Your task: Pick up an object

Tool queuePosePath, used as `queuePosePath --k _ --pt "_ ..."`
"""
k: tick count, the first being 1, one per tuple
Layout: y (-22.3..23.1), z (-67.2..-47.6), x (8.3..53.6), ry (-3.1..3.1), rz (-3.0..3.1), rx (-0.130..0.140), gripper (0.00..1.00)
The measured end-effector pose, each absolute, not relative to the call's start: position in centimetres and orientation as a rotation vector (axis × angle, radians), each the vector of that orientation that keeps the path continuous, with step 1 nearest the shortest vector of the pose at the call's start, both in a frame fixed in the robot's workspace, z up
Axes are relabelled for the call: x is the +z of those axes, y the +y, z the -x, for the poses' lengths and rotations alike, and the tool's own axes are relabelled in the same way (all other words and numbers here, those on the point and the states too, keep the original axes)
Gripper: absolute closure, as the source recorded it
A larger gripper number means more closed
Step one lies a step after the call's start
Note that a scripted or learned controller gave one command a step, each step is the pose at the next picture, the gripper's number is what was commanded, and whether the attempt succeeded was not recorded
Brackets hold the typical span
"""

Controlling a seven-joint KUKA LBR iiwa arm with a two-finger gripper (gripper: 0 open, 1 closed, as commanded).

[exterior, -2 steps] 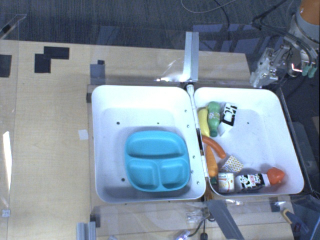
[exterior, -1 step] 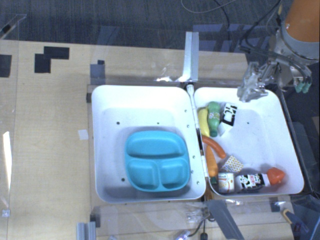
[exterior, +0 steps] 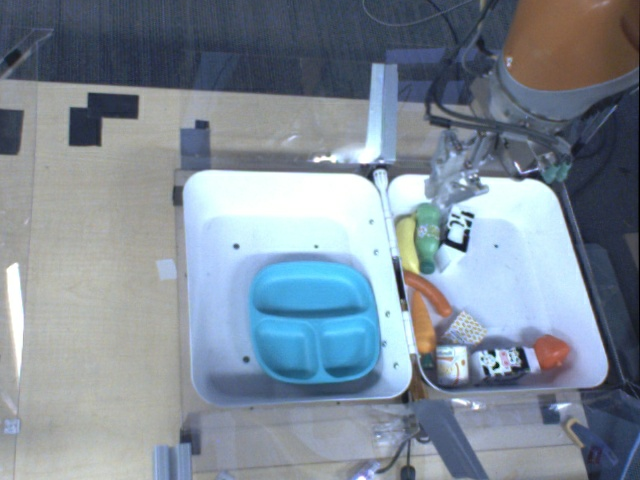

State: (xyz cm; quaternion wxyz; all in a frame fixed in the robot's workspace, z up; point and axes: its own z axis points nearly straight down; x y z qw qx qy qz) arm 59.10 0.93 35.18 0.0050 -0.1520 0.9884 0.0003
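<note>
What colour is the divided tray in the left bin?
Light blue tray, seen clearly in the camera view.

Pale wooden bench (exterior: 90,298); dark carpet (exterior: 200,18); loose black cable (exterior: 410,8)

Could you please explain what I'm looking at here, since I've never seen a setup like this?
This is a single camera fixed above a workbench, looking down at a slant. The large grey and orange shape at top right is a robot arm. Its metal pincer hangs over the far end of the right bin, above a green bottle; nothing is visibly held. That bin also has a yellow banana, an orange carrot-like toy, a black and white card, a small jar and a black and white bottle with an orange cap. The left bin holds a blue divided plate.
</note>
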Motion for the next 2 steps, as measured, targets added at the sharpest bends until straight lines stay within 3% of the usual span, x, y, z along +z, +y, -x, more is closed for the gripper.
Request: queuePosePath --k 1,2 --pt "-10.9 -56.3 43.9 3.098 0.425 -0.006 1.0" --pt "-7.4 -56.6 40.3 3.019 0.826 -0.004 1.0"
